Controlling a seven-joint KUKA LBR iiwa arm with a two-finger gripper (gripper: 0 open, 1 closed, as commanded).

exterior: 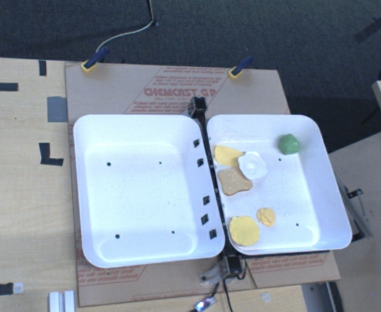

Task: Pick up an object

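Observation:
The right bin [307,194] holds several small objects. A green lump [289,143] sits near its far right corner. A white round piece [252,166] lies beside a yellow wedge [227,155] close to the divider. Just below them rests a tan bread-shaped piece [234,182]. A yellow disc [244,231] and a small orange-yellow piece [266,216] lie near the front edge.
The left bin [138,187] adjoins the right one along a black clipped seam [207,187]. Both stand on a brown cardboard sheet [171,90] held by blue-yellow clamps [94,59]. A cable [145,18] runs across the dark floor behind.

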